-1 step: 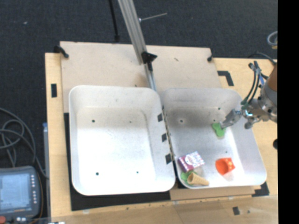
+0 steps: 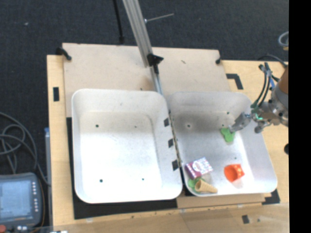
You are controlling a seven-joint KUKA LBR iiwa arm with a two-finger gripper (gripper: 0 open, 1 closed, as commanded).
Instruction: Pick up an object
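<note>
Over the right-hand shallow white plastic bin (image 2: 252, 176), the grey two-finger gripper (image 2: 235, 126) hangs just above a small green object (image 2: 227, 134), whether its jaws are parted I cannot tell, so the pick looks not yet done, with lifting left.

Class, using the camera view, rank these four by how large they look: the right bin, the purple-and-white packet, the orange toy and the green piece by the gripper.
1. right bin
2. purple-and-white packet
3. orange toy, nearly the packet's size, so that order is unsure
4. green piece
</note>
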